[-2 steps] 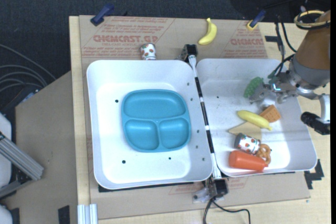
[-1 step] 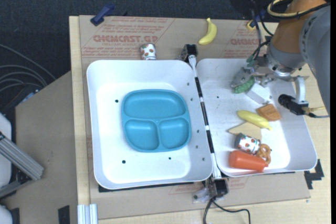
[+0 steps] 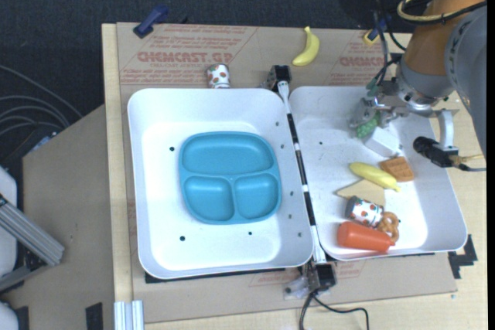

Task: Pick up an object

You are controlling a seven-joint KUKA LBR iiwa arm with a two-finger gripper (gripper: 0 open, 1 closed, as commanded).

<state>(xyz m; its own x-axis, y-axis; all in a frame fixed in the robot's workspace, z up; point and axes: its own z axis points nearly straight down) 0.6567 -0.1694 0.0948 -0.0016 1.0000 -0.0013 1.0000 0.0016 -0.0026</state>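
Claw point(image 3: 374, 113) sits low over the green item point(image 3: 365, 125) in your right bin point(image 3: 441, 220), presumably to grasp it, though its opening can't be judged.

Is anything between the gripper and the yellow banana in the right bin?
Nothing visible blocks it. The gripper is at the bin's far end, over a white piece; the banana lies nearer, with bare bin floor between.
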